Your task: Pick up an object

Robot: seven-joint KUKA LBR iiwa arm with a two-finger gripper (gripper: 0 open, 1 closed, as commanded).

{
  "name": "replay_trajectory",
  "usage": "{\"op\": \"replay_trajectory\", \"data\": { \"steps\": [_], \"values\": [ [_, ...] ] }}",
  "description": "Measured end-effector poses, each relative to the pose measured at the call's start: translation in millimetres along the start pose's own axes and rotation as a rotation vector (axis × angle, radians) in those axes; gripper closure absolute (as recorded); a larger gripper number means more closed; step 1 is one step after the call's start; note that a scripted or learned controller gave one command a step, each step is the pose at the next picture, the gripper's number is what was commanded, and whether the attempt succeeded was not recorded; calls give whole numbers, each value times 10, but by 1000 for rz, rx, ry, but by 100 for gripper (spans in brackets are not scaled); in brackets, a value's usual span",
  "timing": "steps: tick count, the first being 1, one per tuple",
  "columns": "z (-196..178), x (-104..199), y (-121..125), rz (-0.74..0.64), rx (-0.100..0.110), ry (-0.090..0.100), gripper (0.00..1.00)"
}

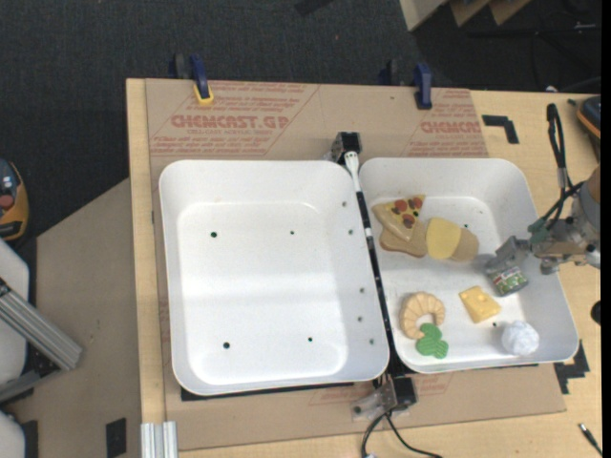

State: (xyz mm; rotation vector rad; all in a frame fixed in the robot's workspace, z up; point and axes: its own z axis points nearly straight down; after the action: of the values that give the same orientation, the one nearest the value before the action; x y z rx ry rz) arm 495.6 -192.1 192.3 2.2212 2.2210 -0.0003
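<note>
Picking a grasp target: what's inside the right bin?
Right bin: pizza slice, yellow disc on a tan piece, cheese wedge, croissant, green piece, white ball, small can. Tool hides the can's top.

Two white bins on a counter [286,113]. The left bin [191,256] is bare; the right bin [549,294] holds toy foods. A pincer [511,260] reaches in from the frame's right edge.

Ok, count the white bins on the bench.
2. The left bin takes the bench's left and middle; the right bin adjoins it, holding the toy food.
</note>
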Motion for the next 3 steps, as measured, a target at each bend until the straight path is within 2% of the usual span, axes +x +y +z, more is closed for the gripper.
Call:
{"op": "replay_trajectory", "data": {
  "steps": [1,2,3],
  "values": [
    [1132,436,464,-6,4,4,0],
    [1066,576,1316,-6,-8,-2,0],
    [962,559,1284,-2,-4,-2,100]
  ]
}}
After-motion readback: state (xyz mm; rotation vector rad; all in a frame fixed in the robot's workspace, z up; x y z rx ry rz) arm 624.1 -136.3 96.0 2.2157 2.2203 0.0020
